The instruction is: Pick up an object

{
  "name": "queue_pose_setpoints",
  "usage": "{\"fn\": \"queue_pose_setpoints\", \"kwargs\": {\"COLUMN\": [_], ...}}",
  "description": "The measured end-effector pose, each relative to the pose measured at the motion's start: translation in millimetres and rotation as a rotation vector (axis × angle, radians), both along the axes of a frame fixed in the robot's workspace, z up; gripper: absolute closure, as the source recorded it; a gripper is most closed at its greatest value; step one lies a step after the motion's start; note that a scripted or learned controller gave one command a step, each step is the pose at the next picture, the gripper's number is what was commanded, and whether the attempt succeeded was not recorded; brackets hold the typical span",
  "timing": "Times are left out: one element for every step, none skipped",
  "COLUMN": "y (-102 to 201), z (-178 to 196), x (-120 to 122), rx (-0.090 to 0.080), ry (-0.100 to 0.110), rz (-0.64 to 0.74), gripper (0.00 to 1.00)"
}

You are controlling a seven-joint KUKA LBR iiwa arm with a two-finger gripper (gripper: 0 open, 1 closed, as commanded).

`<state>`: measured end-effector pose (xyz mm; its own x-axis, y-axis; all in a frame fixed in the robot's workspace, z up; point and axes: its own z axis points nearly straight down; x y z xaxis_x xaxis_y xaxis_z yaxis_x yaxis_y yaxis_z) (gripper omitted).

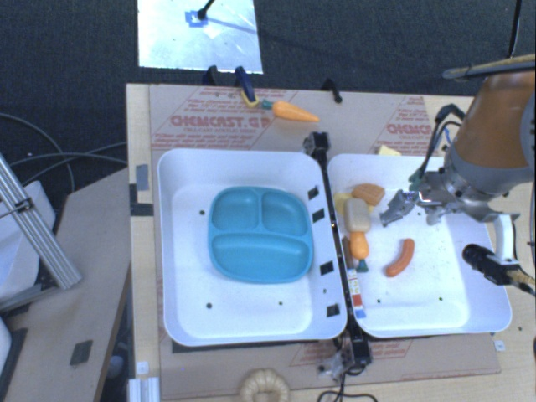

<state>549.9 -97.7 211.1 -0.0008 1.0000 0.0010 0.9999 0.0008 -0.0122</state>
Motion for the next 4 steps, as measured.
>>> {"fn": "queue_pose_setpoints", "kwargs": {"y": [0.1,1.2,-0.3,-2.8], "z": [6.9,-39.4,-89.5,-109.6], "x": [2.8,-5.8,-16.0,-11.9], "rx": [-0.001,0.000,0.000,-0.004], "ry": [-0.014,-0.009,-0.008,-0.023], "rz": [0.002,0.001,0.000,0.000], "gripper": [0.00,0.00,0.00,0.00]}}
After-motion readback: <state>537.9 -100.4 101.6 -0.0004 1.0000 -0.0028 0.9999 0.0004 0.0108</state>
